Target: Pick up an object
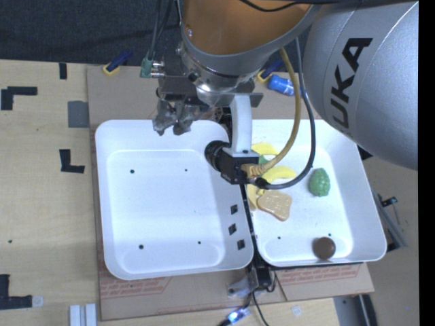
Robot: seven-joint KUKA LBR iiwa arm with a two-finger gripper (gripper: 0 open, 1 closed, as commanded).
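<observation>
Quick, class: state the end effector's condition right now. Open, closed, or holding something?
End effector: cannot be told; it sits at the left bin's far rim.

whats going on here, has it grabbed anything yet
Not that I can see. The KUKA arm's gripper hangs over the back rim of the left bin. The pickable things lie in the right bin: a green lump, a tan piece, yellow pieces and a brown ball.

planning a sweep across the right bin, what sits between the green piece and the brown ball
Nothing: in the camera view, bare white bin floor runs from the green piece down to the brown ball.
</observation>
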